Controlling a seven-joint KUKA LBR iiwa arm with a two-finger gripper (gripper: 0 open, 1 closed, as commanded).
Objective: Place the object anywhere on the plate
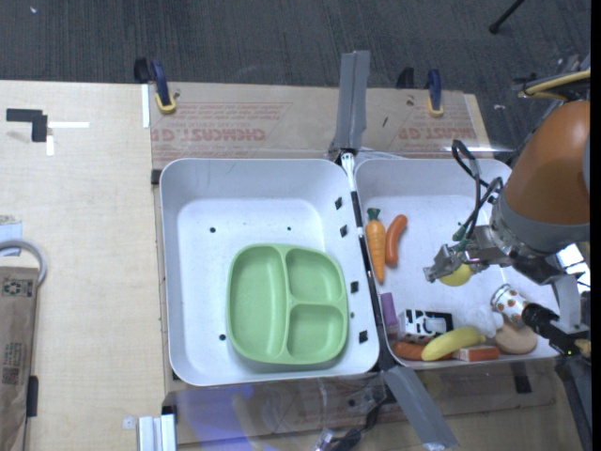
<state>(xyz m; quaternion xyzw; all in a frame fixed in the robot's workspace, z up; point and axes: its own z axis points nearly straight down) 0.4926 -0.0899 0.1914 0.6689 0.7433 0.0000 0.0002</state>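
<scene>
The jaws [449,271] are closed around a small yellow object [457,274], lemon-like, and it sits right between the fingertips, so I call that a real hold. The whole thing hangs above the middle of the right bin [427,178], the object looking clear of the floor, with the grey wrist and orange band trailing away toward three o'clock where the arm [554,172] comes in.

Out from there: at nine o'clock of the jaws, a toy carrot [376,242] and an orange-red sausage shape [395,238] lie side by side near the divider, well apart from the grip. Down at six o'clock a banana [451,342] rests along the bin's near wall among a red piece, a black-and-white block [424,323] and a tan round thing [515,338]. That clutter stays in the corner, which probably made the yellow one the easy pick.

Farther on at nine o'clock, past the divider, the green plate [287,304] lies flat in the left bin [188,252], three compartments, nothing in them. Any will do, so the carry just has to cross the two rims. The grip sits at the object's edge; a slip on the way is the risk.
</scene>
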